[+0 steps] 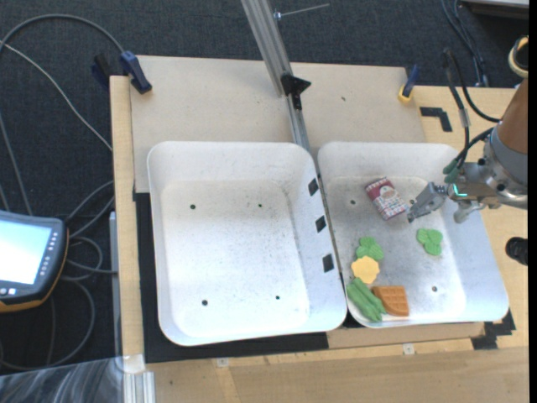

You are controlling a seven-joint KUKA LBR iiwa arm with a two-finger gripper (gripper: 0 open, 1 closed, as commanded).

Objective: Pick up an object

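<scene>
You are looking down on a wooden bench with two shallow white plastic bins side by side: the left bin (168,250) fills the middle of the frame and the right bin (470,259) sits at the centre right. The grey arm (516,133) enters from the right edge, and its two-finger gripper (445,206) hangs over the upper part of the right bin. Its two fingers (425,201) stand spread apart with nothing between them.

All the loose things lie in the right bin. A small red and white printed packet (385,198) lies just left of the gripper, near the left finger's tip; you cannot tell whether they touch. A small green leafy toy piece (430,241) lies below the gripper, near the middle of the bin. Further left and lower, a second green leafy piece (368,248) rests against a yellow lumpy piece (365,269) just under it. At the bin's lower left corner a long green pod-shaped piece (364,299) lies beside an orange ridged block (393,300).

A slanted grey metal pole (267,40) runs down from the top of the frame to the gap between the bins.
</scene>
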